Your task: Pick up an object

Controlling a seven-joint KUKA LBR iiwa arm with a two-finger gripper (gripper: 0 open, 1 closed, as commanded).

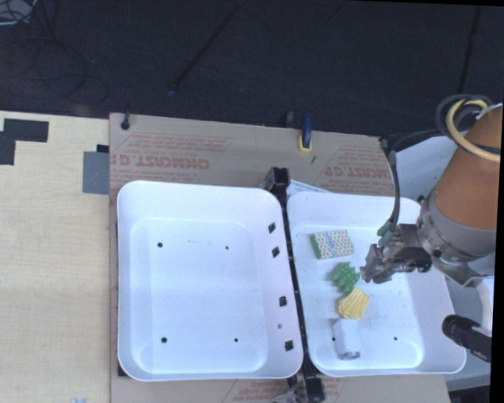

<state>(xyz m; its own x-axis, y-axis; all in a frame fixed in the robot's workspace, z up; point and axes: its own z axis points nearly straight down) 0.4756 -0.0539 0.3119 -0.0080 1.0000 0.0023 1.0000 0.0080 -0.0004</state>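
Arm reaching in from right of frame, gripper point(376, 270) hovering low in right bin point(429, 353), just beside green toy point(344, 276). Can't tell how wide jaws are sitting, too blurry, nothing visibly between them. Green toy lying center of right bin, long axis running upper-left to lower-right-ish. Guessing it's light, knobbly, probably soft plastic; grabbing across narrow middle seems the best bet. Yellow corn-looking piece point(354, 304) touching just below, might be getting nudged. Left bin point(139, 275) sitting mid-frame on worktop.
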